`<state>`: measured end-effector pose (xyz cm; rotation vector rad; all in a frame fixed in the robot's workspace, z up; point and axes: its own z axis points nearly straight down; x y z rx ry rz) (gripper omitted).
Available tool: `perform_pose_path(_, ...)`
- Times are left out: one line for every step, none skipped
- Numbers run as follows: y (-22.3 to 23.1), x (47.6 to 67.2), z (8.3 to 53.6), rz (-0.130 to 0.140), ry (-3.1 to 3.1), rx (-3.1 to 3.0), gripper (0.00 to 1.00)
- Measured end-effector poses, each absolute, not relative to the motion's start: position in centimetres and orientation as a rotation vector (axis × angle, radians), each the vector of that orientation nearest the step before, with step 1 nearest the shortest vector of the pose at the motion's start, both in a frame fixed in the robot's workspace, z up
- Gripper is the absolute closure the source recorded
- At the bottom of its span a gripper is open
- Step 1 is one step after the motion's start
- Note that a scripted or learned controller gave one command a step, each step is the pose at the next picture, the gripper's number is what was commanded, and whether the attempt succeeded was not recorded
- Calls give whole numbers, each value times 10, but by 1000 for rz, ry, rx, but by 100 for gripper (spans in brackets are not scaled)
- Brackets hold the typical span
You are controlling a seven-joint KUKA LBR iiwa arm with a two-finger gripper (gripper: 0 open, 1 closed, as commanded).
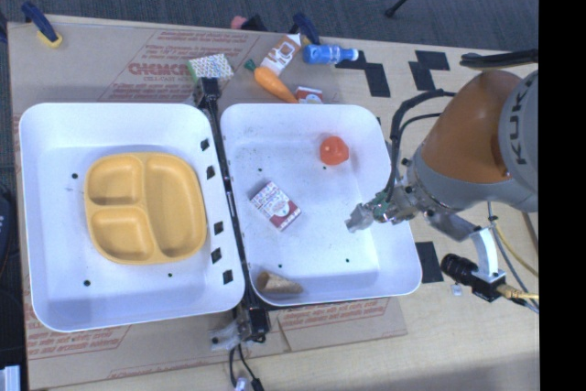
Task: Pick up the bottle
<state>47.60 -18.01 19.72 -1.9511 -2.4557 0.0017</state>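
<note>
Camera view from above gives us 2 shallow white bins side by side on the table (82, 41). Our grey arm with its orange band (472, 146) reaches in from the right, and its end effector (359, 220) hangs low over the right edge of the right white bin (366, 275); we cannot tell how far it is spread, and we see nothing in it. A small blue plastic bottle (328, 55) lies on its side on the table, outside the bins, just behind the right bin's far rim and well apart from the end effector. Near it lie an orange carrot-shaped toy (274, 85) and a white-and-orange tube (280, 54). Inside the right bin we see a red round toy (333, 150), a small red-and-white carton (276, 206) and a brown wedge (277, 285). In the left white bin (46, 128) rests a yellow 3-compartment tray (145, 206).
</note>
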Motion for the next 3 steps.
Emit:
perform_pose_path(-204,476,163,2,-2345,-2082,100)
perform_pose_path(-181,477,251,0,-2228,-2214,100)
perform_pose_path(-114,476,168,2,-2505,-1887,100)
